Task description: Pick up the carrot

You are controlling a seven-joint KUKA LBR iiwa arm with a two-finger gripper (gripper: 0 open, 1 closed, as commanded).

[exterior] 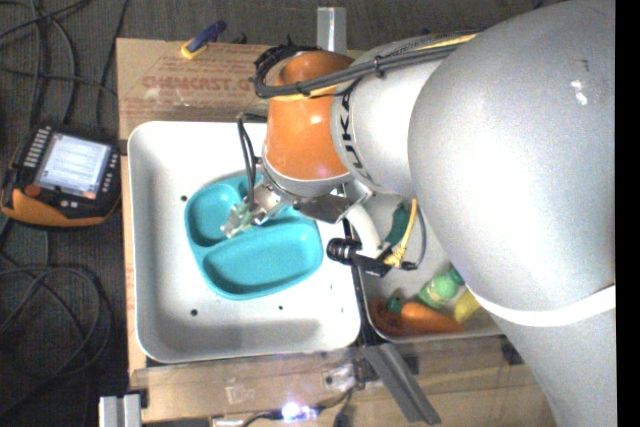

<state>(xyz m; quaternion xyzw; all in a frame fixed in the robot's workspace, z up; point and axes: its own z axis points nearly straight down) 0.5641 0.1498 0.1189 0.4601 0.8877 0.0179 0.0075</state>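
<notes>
Dark carpet strewn with black cables surrounds the counter (180, 80), a brown board-topped stand that carries two shallow white bins side by side; at 9 o'clock on the floor lies an orange-edged control pendant (62, 175) with a lit screen; at 12 o'clock on the counter's far edge rests a small blue and yellow tool (203, 39). Left bin (160, 315) holds a teal two-part dish (250, 245), lying at its middle. Over that dish, at the 12 o'clock side of it, hangs the gripper (243, 218), below the arm's orange band (305, 130); whether its fingers stand apart or together I cannot tell, since the wrist and glare hide them; nothing is seen held. Grey bulk of the arm (500, 165) covers most of the right bin (372, 320); in the corner of that bin left uncovered, at about 5 o'clock of the view, lies the carrot (432, 318), orange, lying flat; just beside it at 1 o'clock sits a green and yellow object (442, 292); the carrot is well apart from the gripper.
</notes>
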